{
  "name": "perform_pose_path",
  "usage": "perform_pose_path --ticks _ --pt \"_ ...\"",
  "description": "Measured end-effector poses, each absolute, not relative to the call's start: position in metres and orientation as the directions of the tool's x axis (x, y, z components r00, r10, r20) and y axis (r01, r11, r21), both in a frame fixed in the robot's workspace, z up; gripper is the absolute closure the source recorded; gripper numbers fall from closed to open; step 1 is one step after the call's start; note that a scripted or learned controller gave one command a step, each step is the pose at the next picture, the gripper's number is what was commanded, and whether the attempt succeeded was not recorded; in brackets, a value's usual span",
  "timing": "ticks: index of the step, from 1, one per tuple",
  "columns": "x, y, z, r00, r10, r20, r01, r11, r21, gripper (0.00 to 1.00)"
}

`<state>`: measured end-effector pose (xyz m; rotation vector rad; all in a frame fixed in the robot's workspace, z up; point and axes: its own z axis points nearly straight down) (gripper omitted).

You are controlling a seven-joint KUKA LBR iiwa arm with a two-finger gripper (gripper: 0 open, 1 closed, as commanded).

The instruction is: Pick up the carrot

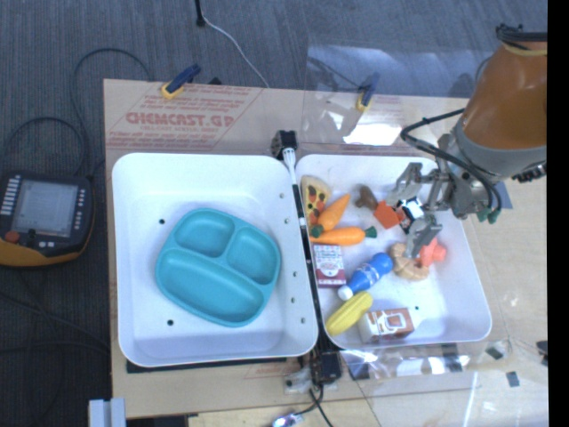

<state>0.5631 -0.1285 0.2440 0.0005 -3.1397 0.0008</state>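
Two orange toy carrots lie in the right bin [462,265] near its left wall: one carrot [334,210] tilted diagonally, the other carrot [340,236] lying horizontally just below.

robotics lab: grey carpet floor [80,25], plywood tabletop [191,118] with clamps [180,80], teach pendant [43,216] on cable at left, two white bins [133,185], toy food [342,236], arm [507,105] reaching in.

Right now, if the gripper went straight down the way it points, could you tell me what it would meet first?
Probably the small orange block and the pink toy that lie under the gripper in the right bin, not the carrot, which sits further left. Depth is hard to judge from this slanted view.
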Motion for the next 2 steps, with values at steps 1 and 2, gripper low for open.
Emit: perform_pose_path --ticks 1,2 --pt "0.584 -0.094 0.122 -0.999 0.035 0.012 0.035 0.999 0.003 0.00" --pt "0.633 -0.117 0.089 -0.809 0.588 -0.009 0.588 0.809 0.003 0.00"
